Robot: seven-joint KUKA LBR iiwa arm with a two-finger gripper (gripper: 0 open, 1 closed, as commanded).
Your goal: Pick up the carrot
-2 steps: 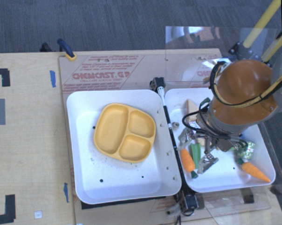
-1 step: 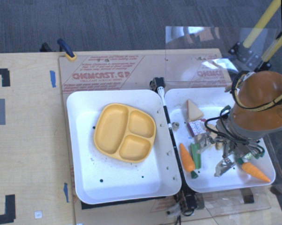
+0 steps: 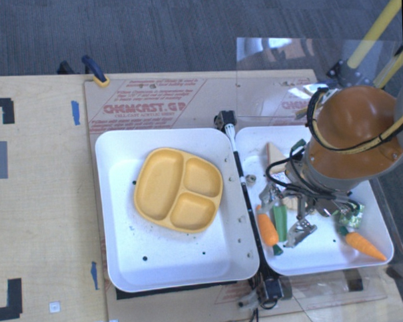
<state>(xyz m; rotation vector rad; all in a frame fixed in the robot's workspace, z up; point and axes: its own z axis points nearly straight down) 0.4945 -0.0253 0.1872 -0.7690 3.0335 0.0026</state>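
Worktop (image 3: pixel 37 217): pale wood-look board, matt, under my arm.
Bins (image 3: pixel 119 261): smooth white plastic, faint sheen.
Divided tray (image 3: pixel 178 189): yellow plastic, smooth, satin, in the left bin.
Carrot (image 3: pixel 364 245): orange, matt, toy-like plastic, by the right bin's near-right corner.
My tool (image 3: pixel 299 227): bare metal, shiny.
My wrist band (image 3: pixel 353 130): orange, glossy.

A single fixed camera looks down at a slant from above the counter (image 3: pixel 43 197), taking in both white bins (image 3: pixel 119 261) side by side at middling range.
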